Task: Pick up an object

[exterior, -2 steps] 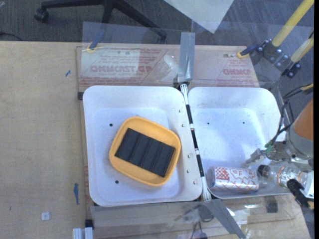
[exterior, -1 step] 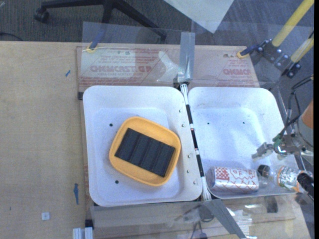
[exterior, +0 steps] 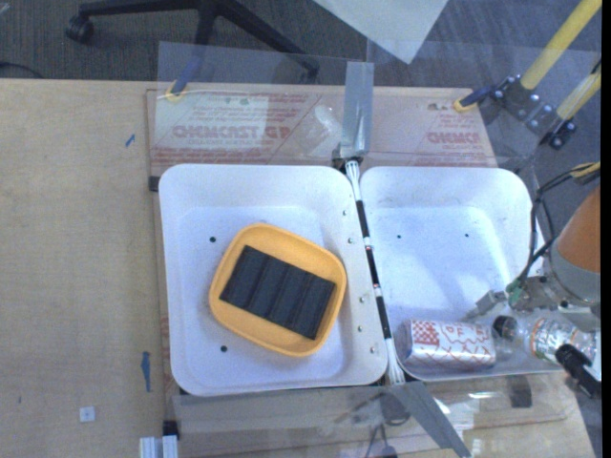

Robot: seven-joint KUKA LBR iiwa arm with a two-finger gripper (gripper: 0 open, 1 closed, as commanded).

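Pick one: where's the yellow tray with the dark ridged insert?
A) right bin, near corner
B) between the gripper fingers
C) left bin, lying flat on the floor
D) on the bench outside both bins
C. The yellow tray lies flat on the floor of the left bin, while the gripper is over the right bin, near the red-and-white patterned can.

Wooden bench (exterior: 67, 256), grey carpet (exterior: 496, 36), black office chair base (exterior: 205, 12)

Both bins (exterior: 191, 208) look like smooth matt white plastic — the yellow tray (exterior: 225, 280) glossy, its dark insert (exterior: 282, 292) ribbed and dull. The desk (exterior: 67, 256) — pale, matt wood.
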